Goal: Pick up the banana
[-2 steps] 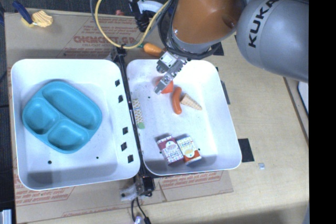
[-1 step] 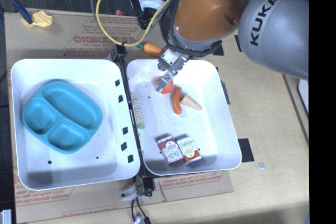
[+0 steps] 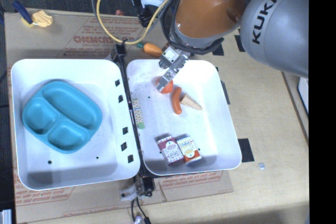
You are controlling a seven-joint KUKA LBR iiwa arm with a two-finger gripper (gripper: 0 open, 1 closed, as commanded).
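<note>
A small yellow thing that is judged to be the banana point(image 3: 43, 19) is seen on the bench point(image 3: 262, 113), near its far left corner and outside both bins. Its long axis seems to run roughly along the far edge, but the shape is too small to be sure. The gripper point(image 3: 166, 77) is held over the far part of the right bin point(image 3: 207, 131), just above a red piece point(image 3: 177, 101) beside a cone point(image 3: 191, 104). Whether it is spread or pressed together cannot be told, and nothing is seen held in it. The banana is therefore placed well apart from the gripper, to the view's left and farther back, beyond the left bin point(image 3: 31, 165).
</note>
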